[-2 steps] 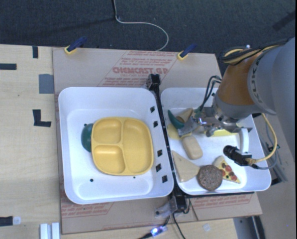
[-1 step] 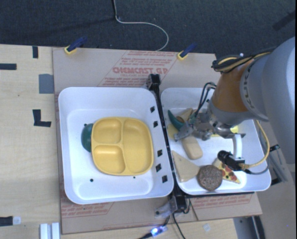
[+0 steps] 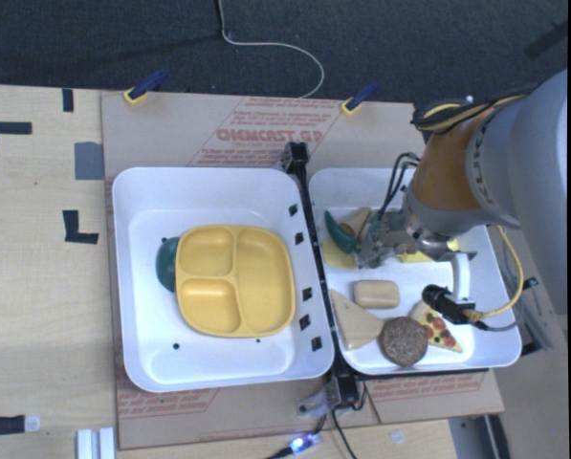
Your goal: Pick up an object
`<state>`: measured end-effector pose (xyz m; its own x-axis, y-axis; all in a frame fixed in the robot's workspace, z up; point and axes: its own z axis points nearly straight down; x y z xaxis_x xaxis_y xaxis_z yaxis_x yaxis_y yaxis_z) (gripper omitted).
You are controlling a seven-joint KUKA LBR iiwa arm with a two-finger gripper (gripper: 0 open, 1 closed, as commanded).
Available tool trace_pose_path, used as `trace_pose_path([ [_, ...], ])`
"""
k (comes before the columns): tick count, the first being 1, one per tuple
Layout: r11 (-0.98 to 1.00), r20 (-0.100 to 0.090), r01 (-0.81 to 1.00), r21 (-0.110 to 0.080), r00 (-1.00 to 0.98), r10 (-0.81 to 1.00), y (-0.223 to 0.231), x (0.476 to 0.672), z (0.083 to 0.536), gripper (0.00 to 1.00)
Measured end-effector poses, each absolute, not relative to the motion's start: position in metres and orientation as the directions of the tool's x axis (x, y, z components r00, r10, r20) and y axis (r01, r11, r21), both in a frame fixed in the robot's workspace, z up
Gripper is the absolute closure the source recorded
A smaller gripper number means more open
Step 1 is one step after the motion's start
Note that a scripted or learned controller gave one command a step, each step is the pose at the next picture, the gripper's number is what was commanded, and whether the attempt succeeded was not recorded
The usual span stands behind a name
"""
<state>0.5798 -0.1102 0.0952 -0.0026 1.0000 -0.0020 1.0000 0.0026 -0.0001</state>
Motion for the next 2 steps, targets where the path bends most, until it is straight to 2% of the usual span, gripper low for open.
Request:
trace_pose_path([
  [2,0.002,0.0,1.0,0.003,-0.002,1.0,-0.098,0.573,0.208,1.0],
])
